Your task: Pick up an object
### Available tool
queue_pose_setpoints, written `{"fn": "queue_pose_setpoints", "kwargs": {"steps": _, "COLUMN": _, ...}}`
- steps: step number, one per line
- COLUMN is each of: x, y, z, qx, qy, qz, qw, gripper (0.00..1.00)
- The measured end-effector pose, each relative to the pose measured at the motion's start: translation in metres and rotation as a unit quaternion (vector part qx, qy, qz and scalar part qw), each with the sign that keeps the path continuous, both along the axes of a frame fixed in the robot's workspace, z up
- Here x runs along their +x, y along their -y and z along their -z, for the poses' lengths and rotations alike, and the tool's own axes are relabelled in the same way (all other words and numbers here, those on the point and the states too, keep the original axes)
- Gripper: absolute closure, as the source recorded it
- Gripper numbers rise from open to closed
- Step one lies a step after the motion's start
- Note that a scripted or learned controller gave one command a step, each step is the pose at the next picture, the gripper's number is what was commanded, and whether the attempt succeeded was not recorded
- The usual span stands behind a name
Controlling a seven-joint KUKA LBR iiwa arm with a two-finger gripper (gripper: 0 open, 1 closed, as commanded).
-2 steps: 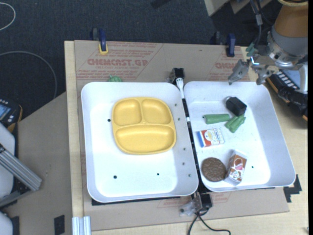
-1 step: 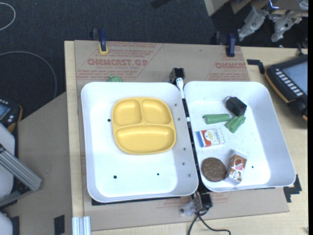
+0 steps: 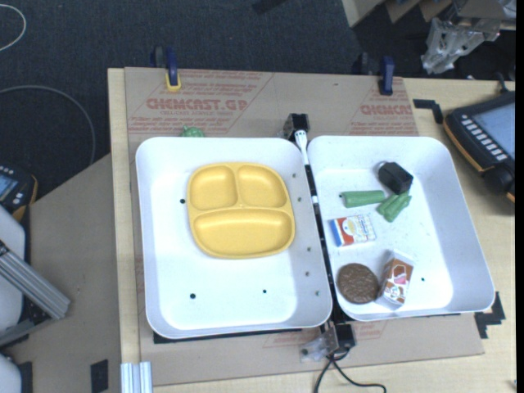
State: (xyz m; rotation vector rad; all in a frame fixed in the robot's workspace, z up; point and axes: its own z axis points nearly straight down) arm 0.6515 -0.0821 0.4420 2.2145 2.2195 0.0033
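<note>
Objects for picking all lie in the right bin [image 3: 463,219]: small black block [image 3: 395,176] at the far side, green stick [image 3: 363,197] and shorter green piece [image 3: 394,208] just beside it, flat printed packet [image 3: 352,230] in the middle, brown round disc [image 3: 358,282] and small red-and-white carton [image 3: 397,282] touching or nearly so at the near edge.

Step in hand, by the look of it: the very start, nothing lifted, approach not yet made. Gripper [image 3: 449,46] parked up beyond the far right corner of the bench [image 3: 82,244], well apart from both bins; open or closed, cannot tell at this size and blur.

Next move likely calls for choosing one target, travelling over the right bin and descending straight onto it. Black block probably the easiest: upright bulk, some room around it. Flat packet likely hard to get under. Disc and carton crowd each other, so a descent there risks nudging one while closing on the other. Green pieces close together too, and near the block.

Elsewhere: yellow divided plate [image 3: 241,210] in the left bin [image 3: 155,244], a tiny green scrap [image 3: 193,132] on the board behind that bin, blue clamps [image 3: 171,62] at the far edge, a handheld control pendant [image 3: 487,133] at the right. None of these in the path of a descent into the right bin.
</note>
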Motion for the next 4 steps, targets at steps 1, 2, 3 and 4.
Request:
{"fn": "queue_pose_setpoints", "kwargs": {"steps": 1, "x": -0.053, "y": -0.081, "z": -0.086, "qx": 0.0028, "qy": 0.004, "qz": -0.004, "qw": 1.0, "gripper": 1.0}}
{"fn": "queue_pose_setpoints", "kwargs": {"steps": 2, "x": -0.068, "y": -0.032, "z": -0.008, "qx": 0.0009, "qy": -0.007, "qz": 0.004, "qw": 1.0, "gripper": 1.0}}
{"fn": "queue_pose_setpoints", "kwargs": {"steps": 3, "x": -0.106, "y": -0.024, "z": 0.059, "qx": 0.0017, "qy": -0.007, "qz": 0.003, "qw": 1.0, "gripper": 1.0}}
{"fn": "queue_pose_setpoints", "kwargs": {"steps": 4, "x": -0.146, "y": -0.072, "z": 0.116, "qx": 0.0025, "qy": -0.007, "qz": -0.001, "qw": 1.0, "gripper": 1.0}}
